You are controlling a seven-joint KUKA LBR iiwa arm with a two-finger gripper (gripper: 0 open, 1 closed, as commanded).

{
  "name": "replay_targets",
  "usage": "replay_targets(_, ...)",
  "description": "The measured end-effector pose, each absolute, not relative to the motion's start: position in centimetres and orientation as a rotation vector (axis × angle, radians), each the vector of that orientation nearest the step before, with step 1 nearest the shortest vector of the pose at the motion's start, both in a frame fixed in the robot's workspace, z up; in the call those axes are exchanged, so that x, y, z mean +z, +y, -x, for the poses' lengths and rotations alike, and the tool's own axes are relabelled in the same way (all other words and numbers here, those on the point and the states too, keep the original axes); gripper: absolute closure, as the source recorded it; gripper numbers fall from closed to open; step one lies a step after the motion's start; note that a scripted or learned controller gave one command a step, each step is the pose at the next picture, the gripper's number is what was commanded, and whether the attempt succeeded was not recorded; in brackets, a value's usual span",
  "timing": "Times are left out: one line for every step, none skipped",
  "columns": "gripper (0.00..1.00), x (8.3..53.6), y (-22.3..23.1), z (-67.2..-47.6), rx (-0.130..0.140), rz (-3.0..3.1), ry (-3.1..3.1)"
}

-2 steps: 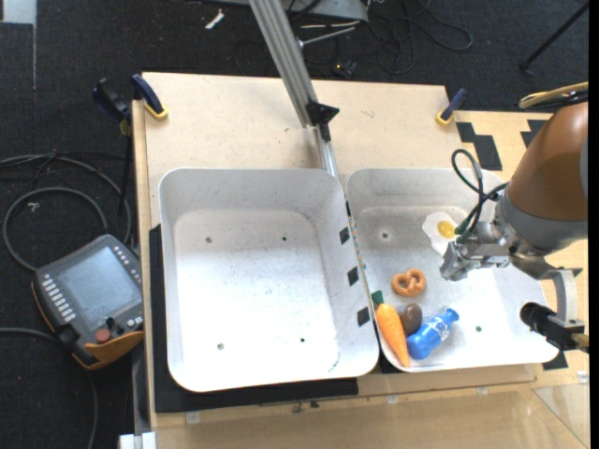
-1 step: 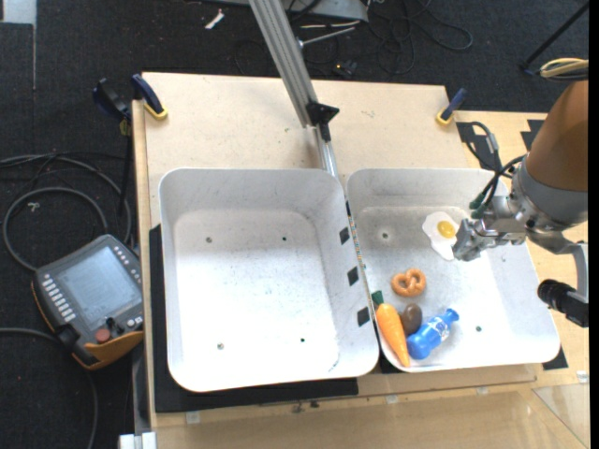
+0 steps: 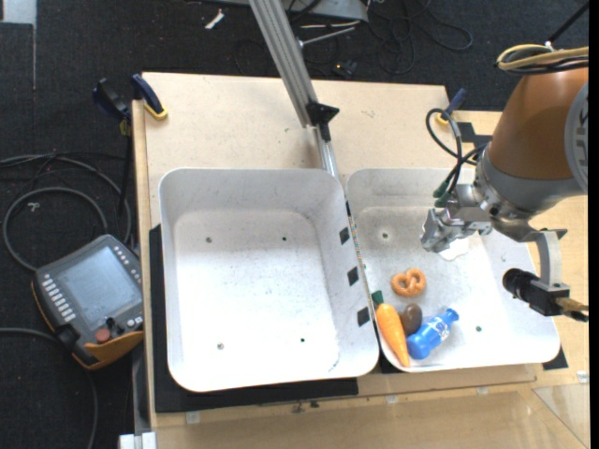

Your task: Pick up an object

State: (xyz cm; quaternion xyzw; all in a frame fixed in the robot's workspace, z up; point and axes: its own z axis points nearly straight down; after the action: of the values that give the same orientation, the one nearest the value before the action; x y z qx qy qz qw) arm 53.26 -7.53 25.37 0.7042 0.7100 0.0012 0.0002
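Note:
My gripper (image 3: pixel 444 235) hangs over the middle of the right bin (image 3: pixel 505 349), pointing down, with the orange-banded arm (image 3: pixel 535 138) behind it. A small white thing (image 3: pixel 457 249) shows right at the gripper's lower edge; whether it is held is unclear. A brown pretzel (image 3: pixel 408 282) lies a little below and left of the gripper. Near the bin's front left corner lie an orange carrot (image 3: pixel 391 333), a dark brown oval piece (image 3: pixel 411 320) and a blue bottle (image 3: pixel 431 333), packed close together.
The left bin (image 3: pixel 187 204) stands beside the right one, their walls meeting at a ridge (image 3: pixel 354 260). A metal pole (image 3: pixel 285 50) slants over the back of the bench. A teach pendant (image 3: pixel 89 297) lies on the floor at left.

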Motion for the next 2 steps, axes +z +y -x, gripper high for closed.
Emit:
replay_targets(1.0, 25.0, -2.2, -53.5, 0.001, -2.213, 2.232)
replay_targets(1.0, 25.3, 2.4, -55.3, 0.004, -2.212, 2.23)
